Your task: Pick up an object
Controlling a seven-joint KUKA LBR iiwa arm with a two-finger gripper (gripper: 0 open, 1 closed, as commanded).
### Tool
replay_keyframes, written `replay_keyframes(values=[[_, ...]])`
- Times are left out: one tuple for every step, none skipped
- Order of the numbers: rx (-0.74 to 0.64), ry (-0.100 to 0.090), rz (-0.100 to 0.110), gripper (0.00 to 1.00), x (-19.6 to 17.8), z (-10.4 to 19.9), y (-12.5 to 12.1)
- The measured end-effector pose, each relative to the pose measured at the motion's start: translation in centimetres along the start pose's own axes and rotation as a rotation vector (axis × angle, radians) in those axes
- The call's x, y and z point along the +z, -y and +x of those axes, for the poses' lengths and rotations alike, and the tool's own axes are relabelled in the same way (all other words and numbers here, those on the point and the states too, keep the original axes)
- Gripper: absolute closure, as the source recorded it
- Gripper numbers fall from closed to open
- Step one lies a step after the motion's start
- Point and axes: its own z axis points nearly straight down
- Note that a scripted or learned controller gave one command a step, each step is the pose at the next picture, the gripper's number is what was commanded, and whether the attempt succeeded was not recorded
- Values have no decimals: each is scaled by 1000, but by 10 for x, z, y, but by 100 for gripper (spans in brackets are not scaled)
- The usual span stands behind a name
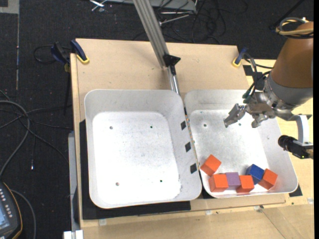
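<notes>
While the gripper [246,116] hangs over the far part of the right bin [219,118], its two fingers stand spread apart with nothing between them; the blocks lie well apart from it, along that bin's near edge; an orange block [212,164] sits towards the near left corner, with another orange block [218,182], a purple block [233,179], a third orange block [245,183], a blue block [256,172] and a fourth orange block [269,178] crowded in a row beside it; the left bin [99,103] lies beside the right one.
</notes>
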Motion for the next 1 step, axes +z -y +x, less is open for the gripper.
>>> replay_keyframes(values=[[4,6,-7,0,-25,-71,-36]])
